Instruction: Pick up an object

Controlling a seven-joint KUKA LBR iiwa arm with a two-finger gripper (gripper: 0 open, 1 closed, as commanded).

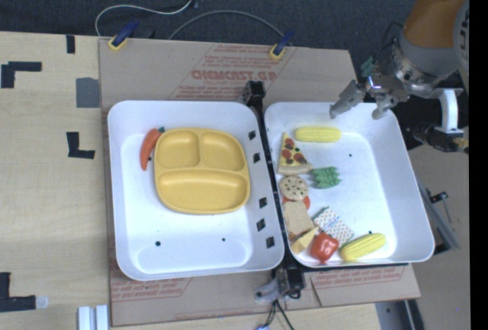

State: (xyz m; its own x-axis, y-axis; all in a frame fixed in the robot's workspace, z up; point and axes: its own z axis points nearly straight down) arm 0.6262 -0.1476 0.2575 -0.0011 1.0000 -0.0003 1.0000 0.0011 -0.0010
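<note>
Clearly spread and holding nothing, tool [360, 105] over right white bin's [404, 168] upper rim; could strike rim or nudge nearby yellow plastic corn cob [317, 135] aside.

Gripper [360, 103] low; fingers splayed

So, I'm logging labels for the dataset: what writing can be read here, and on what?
Red print on the cardboard sheet behind the bins: large letters and smaller lines, too blurred to read.
Red print on its front edge: also unreadable.
</note>
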